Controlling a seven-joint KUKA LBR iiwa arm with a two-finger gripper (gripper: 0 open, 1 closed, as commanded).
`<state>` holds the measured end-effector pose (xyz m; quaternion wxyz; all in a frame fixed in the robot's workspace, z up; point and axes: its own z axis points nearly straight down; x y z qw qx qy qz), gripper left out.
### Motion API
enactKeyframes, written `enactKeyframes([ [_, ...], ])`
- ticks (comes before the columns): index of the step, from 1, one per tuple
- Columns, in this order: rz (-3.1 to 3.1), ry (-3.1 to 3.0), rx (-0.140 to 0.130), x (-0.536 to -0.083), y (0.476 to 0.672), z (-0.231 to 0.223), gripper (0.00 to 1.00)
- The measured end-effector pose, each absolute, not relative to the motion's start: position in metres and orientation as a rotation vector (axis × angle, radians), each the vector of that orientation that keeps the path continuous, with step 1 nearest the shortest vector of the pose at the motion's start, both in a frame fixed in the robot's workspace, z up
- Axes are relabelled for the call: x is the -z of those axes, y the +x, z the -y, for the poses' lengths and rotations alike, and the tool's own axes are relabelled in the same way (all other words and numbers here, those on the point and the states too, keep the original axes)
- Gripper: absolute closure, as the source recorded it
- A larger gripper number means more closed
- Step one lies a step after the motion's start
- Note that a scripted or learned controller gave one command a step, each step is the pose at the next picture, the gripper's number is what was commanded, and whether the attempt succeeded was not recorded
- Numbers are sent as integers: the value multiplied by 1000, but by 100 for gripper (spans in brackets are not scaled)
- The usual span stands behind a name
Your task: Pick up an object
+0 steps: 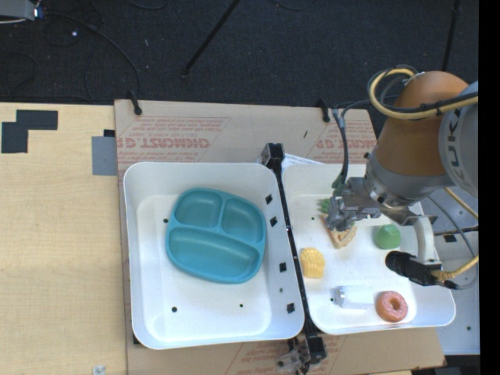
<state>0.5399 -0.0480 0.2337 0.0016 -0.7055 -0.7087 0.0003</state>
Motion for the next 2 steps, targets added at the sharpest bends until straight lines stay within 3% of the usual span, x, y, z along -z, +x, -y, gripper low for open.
enactKeyframes([
  [2,2225,-2212,-3,-219,530,-65,100],
])
